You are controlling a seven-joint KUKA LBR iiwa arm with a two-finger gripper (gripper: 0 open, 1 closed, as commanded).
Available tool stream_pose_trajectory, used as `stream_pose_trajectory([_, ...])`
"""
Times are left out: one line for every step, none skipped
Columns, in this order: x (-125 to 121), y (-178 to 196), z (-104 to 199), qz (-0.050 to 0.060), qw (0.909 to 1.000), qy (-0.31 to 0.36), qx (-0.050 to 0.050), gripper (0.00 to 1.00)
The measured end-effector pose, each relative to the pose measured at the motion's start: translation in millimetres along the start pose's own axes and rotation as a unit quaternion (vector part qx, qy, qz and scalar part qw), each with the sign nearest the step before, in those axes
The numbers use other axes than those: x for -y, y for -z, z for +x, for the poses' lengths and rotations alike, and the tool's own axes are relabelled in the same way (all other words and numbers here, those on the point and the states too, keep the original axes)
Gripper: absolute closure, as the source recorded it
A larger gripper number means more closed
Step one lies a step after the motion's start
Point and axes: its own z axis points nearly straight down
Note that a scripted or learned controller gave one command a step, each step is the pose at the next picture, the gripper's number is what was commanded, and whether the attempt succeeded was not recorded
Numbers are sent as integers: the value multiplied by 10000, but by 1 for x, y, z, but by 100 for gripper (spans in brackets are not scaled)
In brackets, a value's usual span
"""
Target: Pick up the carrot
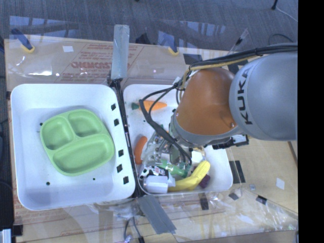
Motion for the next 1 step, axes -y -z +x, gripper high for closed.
stream_pose_trajectory([38,41,-8,14,9862,1654,33,100])
